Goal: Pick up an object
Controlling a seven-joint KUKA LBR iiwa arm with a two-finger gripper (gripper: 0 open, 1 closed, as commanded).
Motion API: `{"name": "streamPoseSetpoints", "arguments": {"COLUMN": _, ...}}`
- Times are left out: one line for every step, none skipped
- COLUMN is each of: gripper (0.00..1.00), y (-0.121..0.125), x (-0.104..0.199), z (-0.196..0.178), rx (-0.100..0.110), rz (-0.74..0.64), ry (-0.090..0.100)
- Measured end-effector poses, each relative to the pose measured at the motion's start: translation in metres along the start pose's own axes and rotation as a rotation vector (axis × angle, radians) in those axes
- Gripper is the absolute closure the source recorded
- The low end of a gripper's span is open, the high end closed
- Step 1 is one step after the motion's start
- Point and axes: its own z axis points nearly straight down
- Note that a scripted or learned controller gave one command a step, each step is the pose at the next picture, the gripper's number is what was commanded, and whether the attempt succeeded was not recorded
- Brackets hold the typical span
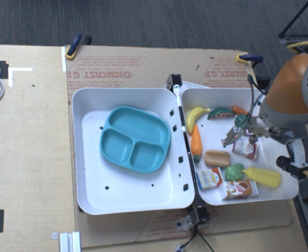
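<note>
The right bin (211,132) holds several toy foods: a banana (194,117), a watermelon slice (220,112), an orange carrot (196,141), a bread roll (217,158), a green broccoli piece (234,171), a yellow bottle (262,177) and small printed cartons (210,178) (239,189). My gripper (243,136) hangs over the bin's right half, just above a red-and-white carton (246,149). Its fingers (230,139) stand spread, and I see nothing held between them. A green item (242,121) lies just behind the gripper, partly hidden.
A blue divided plate (136,139) lies in the left bin (85,156). The arm's orange band (295,85) looms over the right bin's far right side. Cardboard (143,67) lies under both bins, with clamps (73,46) at its back corners.
</note>
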Motion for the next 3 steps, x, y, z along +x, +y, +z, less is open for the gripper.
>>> {"name": "streamPoseSetpoints", "arguments": {"gripper": 0.0, "y": 0.08, "x": -0.056, "z": 0.021, "rx": -0.006, "rz": 0.008, "ry": 0.001}}
{"name": "streamPoseSetpoints", "arguments": {"gripper": 1.0, "y": 0.08, "x": -0.057, "z": 0.012, "rx": -0.006, "rz": 0.006, "ry": -0.003}}
{"name": "streamPoseSetpoints", "arguments": {"gripper": 1.0, "y": 0.052, "x": 0.016, "z": -0.066, "rx": 0.0, "rz": 0.156, "ry": -0.001}}
